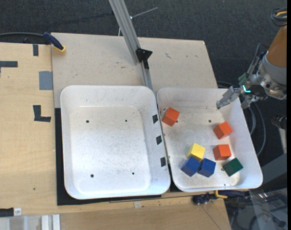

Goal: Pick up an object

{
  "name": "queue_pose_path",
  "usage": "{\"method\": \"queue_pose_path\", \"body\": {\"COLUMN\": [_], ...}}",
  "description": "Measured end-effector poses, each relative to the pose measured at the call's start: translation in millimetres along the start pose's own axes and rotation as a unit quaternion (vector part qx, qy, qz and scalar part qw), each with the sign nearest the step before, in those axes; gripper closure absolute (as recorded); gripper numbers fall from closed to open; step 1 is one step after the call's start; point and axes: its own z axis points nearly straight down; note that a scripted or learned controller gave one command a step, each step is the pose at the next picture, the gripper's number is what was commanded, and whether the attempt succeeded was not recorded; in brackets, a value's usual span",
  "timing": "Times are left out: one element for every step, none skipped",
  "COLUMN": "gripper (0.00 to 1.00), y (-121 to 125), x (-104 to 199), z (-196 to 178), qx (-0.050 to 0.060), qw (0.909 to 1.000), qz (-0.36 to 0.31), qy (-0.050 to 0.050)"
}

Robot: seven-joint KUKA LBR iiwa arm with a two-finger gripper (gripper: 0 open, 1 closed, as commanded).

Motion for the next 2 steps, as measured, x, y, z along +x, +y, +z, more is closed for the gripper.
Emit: {"method": "queue_pose_path", "body": {"gripper": [0.0, 0.0], "y": [1, -3], "x": [0, -8], "z": [-3, 57], "qx": [-0.002, 0.001], "qw": [1.0, 1.0], "qz": [-0.001, 0.0], "qy": [-0.001, 0.0]}}
